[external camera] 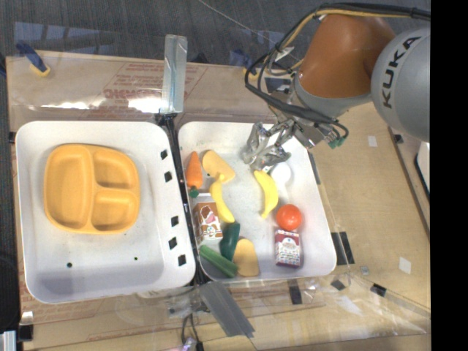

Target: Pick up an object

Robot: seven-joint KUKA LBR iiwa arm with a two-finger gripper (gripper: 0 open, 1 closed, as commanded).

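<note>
Yellow banana (267, 193) lengthwise down the bin, gripper (265, 146) just above

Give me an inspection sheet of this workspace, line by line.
Surface: two white bins, left bin and right bin, side by side.
Job's things: banana, tomato, carrot, small carton and other toy food in the right bin.
Clutter: yellow divided plate in the left bin.
Grippers: gripper above the right bin's far edge, nothing seen between its fingers.
Cables: black cables looped at the wrist.
Surroundings: taped plastic sheet behind the bins.
</note>
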